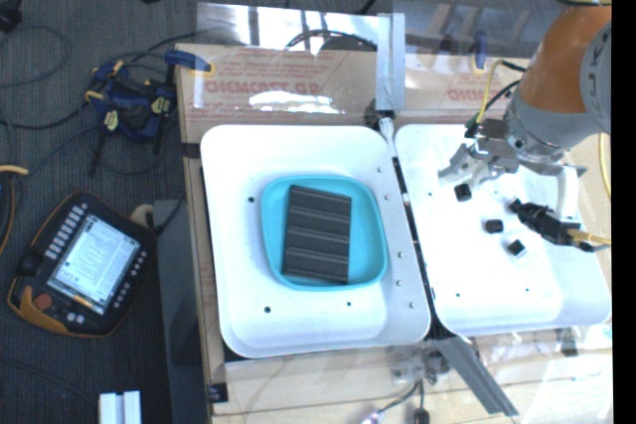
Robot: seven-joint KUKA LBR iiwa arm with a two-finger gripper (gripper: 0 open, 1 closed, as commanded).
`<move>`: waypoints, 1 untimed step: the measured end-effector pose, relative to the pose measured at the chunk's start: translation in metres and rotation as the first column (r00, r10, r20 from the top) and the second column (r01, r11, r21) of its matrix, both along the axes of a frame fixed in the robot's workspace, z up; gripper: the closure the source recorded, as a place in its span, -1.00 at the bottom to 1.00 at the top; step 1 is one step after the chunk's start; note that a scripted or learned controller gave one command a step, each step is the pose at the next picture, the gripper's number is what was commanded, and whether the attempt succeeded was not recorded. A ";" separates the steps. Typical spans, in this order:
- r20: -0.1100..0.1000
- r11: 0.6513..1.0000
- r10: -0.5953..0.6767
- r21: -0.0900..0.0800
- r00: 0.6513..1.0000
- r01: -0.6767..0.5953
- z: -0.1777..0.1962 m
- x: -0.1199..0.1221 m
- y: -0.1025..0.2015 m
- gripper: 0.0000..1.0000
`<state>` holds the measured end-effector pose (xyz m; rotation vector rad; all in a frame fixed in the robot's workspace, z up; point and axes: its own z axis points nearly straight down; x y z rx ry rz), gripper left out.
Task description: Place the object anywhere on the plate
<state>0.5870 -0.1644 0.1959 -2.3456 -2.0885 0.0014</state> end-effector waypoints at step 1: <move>0.010 0.993 0.115 -0.011 0.993 -0.115 -0.040 -0.049 0.036 1.00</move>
